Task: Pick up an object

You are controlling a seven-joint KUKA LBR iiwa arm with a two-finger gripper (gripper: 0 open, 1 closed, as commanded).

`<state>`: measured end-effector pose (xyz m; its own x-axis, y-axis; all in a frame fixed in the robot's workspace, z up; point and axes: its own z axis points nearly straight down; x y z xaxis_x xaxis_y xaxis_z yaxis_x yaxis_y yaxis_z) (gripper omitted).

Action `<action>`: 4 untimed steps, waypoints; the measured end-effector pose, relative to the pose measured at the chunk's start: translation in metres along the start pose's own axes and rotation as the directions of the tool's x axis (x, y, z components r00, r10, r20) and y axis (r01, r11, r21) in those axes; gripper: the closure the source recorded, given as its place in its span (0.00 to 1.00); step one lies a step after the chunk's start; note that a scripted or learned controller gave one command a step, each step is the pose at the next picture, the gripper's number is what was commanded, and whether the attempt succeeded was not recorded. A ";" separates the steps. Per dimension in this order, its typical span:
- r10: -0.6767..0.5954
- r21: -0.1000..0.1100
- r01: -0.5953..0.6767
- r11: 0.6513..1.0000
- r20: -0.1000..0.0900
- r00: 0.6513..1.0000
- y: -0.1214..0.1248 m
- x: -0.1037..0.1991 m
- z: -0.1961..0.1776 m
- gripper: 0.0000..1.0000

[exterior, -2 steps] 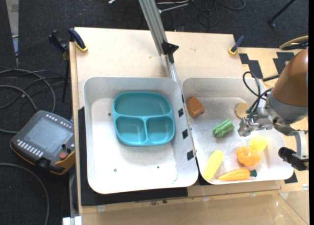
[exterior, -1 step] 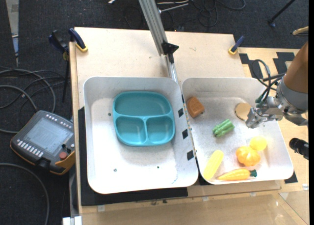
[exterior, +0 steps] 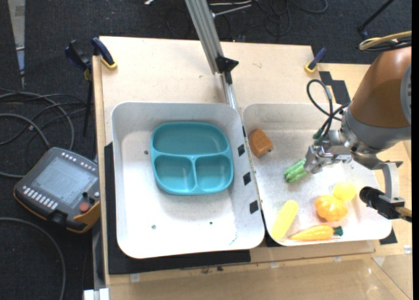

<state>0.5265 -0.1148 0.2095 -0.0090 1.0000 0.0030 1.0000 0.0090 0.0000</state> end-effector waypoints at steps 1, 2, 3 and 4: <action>0.001 0.000 -0.001 1.000 0.001 1.000 0.003 0.045 0.002 1.00; 0.001 0.001 -0.001 1.000 0.001 1.000 -0.003 0.094 0.001 1.00; 0.001 -0.001 -0.001 1.000 0.001 1.000 0.006 0.147 -0.014 1.00; 0.000 0.001 0.000 1.000 0.001 1.000 0.010 0.200 -0.008 1.00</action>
